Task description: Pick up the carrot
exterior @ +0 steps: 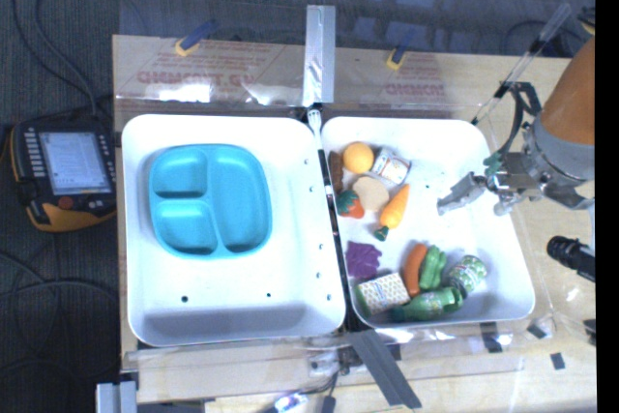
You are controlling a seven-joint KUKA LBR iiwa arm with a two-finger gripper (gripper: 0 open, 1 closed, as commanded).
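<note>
Orange plastic toy carrot [394,205] is sitting untouched in the right white bin [503,297]; metal gripper [455,199] is hovering nearby, fingers apart, holding nothing.

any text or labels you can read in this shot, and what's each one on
None reads legibly.
Red print on the clear sheet behind the left bin: looks mirrored, too blurred to read.
Red print on the clear sheet behind the right bin: likewise unreadable.
Handheld pendant screen at far left: lines of text, too small.
Small can in the right bin: label blurred.
Patterned box at the bin's front: print too small.
</note>
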